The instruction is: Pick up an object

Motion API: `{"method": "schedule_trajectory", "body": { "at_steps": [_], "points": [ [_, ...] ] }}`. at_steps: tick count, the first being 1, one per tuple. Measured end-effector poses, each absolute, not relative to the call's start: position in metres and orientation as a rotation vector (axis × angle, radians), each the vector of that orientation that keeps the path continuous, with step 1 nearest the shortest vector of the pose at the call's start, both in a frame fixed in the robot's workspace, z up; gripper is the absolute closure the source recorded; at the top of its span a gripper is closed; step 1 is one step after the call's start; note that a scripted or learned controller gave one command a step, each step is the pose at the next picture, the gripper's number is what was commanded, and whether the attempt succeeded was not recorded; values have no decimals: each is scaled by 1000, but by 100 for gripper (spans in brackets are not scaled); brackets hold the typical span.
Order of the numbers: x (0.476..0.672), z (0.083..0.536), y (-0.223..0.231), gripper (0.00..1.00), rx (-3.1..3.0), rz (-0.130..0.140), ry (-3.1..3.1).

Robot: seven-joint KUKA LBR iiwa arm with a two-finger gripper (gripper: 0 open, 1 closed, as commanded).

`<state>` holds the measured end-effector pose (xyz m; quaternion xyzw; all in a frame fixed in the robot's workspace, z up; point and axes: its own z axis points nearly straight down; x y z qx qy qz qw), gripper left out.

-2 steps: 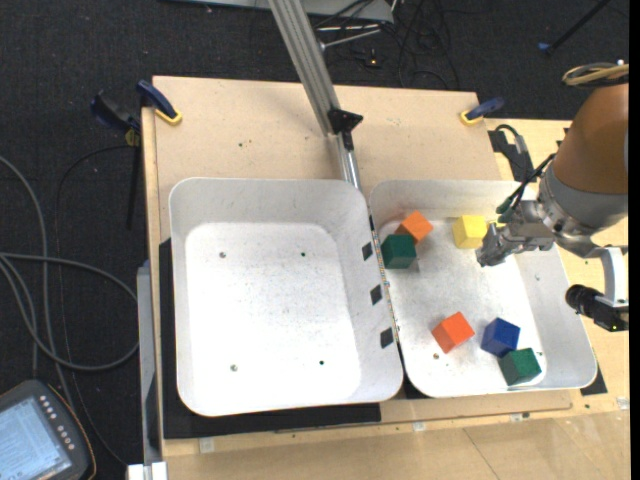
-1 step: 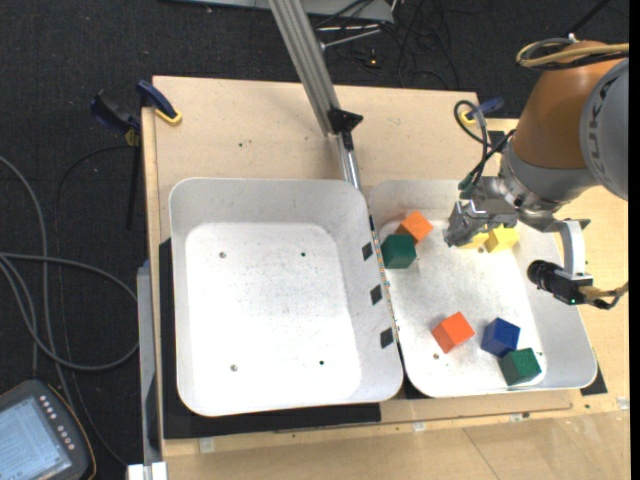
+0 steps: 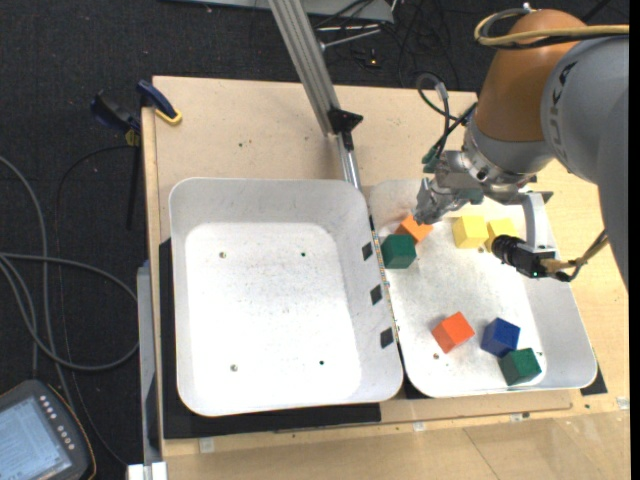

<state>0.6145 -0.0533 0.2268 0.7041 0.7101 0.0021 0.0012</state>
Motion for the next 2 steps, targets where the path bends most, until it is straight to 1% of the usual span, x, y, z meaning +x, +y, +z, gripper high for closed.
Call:
{"method": "schedule_trajectory", "body": {
  "at_steps": [1,2],
  "points": [
    [644,229,2,100,2210,6,2230],
    [667,224,53,100,2212,5,2229]
  ]
}}
